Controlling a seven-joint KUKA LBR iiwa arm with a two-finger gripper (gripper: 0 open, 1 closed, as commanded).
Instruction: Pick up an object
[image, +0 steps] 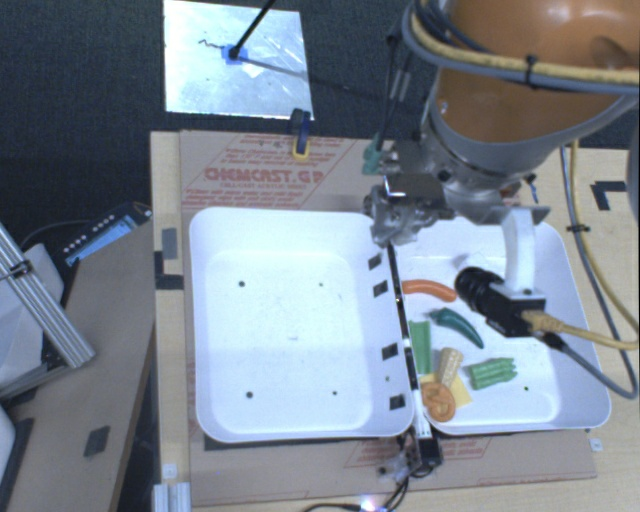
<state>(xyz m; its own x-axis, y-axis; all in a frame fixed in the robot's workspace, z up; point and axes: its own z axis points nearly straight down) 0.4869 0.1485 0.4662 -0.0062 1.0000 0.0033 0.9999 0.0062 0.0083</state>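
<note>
A: Where are the objects to be picked found?

B: All are gathered in the right bin (585, 400), near its left wall. An orange carrot-like piece (428, 289) is seen highest, a dark green pepper-like piece (458, 325) just below it, and a light green stick (421, 345) close against the divider (400, 320). Lower down, a pale corn-like piece (449, 365), a green bean-like bundle (492, 373) and an orange round slice (438, 400) are laid close together.

A: And the gripper?

B: The gripper (398, 228) is seen over the top of the divider, at the bins' far edge, well apart from the objects. Whether it is open cannot be told, and nothing is seen held by it.

A: What else is shown?

B: The left bin (280, 330) is set beside the right one on a cardboard sheet (260, 170). A black cylindrical unit (492, 298) with a yellow cable (590, 335) is hung from the arm (530, 70) over the right bin.
</note>
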